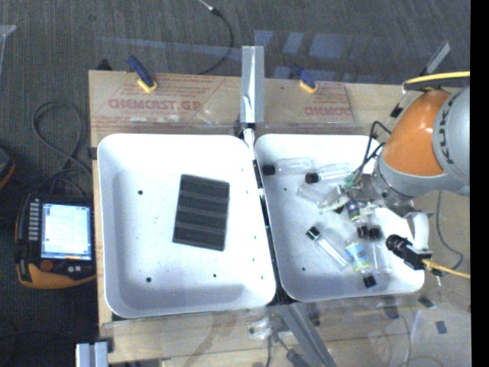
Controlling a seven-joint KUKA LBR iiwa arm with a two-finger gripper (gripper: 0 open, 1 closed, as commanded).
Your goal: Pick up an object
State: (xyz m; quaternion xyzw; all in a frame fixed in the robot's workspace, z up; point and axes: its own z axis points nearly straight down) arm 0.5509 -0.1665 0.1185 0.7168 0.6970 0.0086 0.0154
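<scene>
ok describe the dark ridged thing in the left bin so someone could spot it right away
Start with the two white bins side by side and take the left bin, the one away from the arm. Near its middle lies a dark ridged pad, a flat rectangle turned slightly off square. It lies alone in that bin and is far bigger than the small clear and black pieces in the right bin.

We count two white bins (122, 159), one dark ridged pad (202, 212), and several small clear, black-capped vials (330, 247).
</scene>
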